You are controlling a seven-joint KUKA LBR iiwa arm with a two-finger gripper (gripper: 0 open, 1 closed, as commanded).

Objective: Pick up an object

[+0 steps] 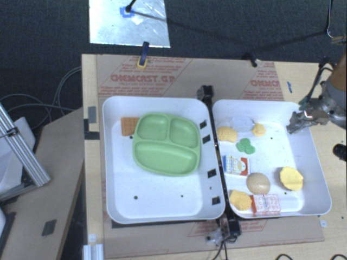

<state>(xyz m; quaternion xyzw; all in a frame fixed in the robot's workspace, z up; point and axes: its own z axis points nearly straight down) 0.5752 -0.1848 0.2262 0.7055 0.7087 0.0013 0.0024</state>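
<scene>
My gripper (295, 125) hangs over the upper right rim of the right bin (312, 161), nothing visible between its fingers. In that bin lie a small yellow piece (259, 129), a yellow-orange pastry (227, 134), a green toy (245, 145), a small carton with red and blue print (236, 165), a tan egg-shaped item (258, 183), a yellow item (291, 178), another yellow piece (240, 200) and a red-and-white packet (266, 203). All of them sit left of and below the gripper.
The left bin (116, 194) holds a green divided plate (166, 144) with a tan cracker (128, 126) at its upper left. A black divider with clips (216, 156) runs between the bins. A metal sheet (129, 15) lies beyond the bench.
</scene>
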